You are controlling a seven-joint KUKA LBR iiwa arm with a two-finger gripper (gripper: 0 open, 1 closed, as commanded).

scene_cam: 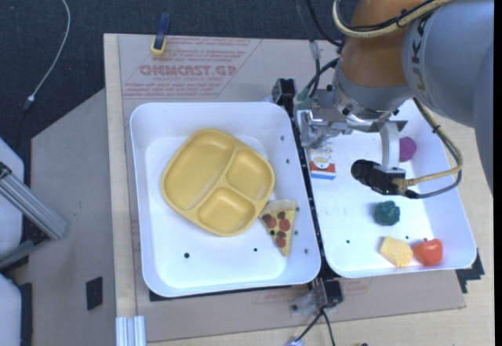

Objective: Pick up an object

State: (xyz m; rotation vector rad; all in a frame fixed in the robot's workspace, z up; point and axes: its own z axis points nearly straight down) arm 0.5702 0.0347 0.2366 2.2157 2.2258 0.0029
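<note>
Bench: you have two shallow white bins side by side, the left bin [149, 203] and the right bin [455, 211], seen from above at a slant.

Left bin contents: a yellow divided plate [217, 181] lies in the middle; a toy pizza slice [281, 225] lies just beside its lower right corner, long axis running toward you, tip down.

Right bin contents: a small red, white and blue carton [322, 167] sits against the inner wall; a purple piece [407, 148], a dark green lump [386, 213], a yellow corn piece [396, 251] and a red tomato [428, 251] lie farther right, the corn and tomato touching at the near edge.

Arm: it enters from the right, orange band over the wrist, and hangs above the upper left of the right bin.

Gripper: the gripper [320, 126] sits low under the wrist body. You cannot tell how its jaws stand; the housing and cables hide them.

Key relation: you should read the carton as the nearest candidate. It lies just below the gripper in the frame, toward you, close to the divider between bins. The green lump is well apart, down and right.

Judgement: nothing looks held yet; the next move probably calls for a short shift toward you and a descent, minding the bin wall.
</note>
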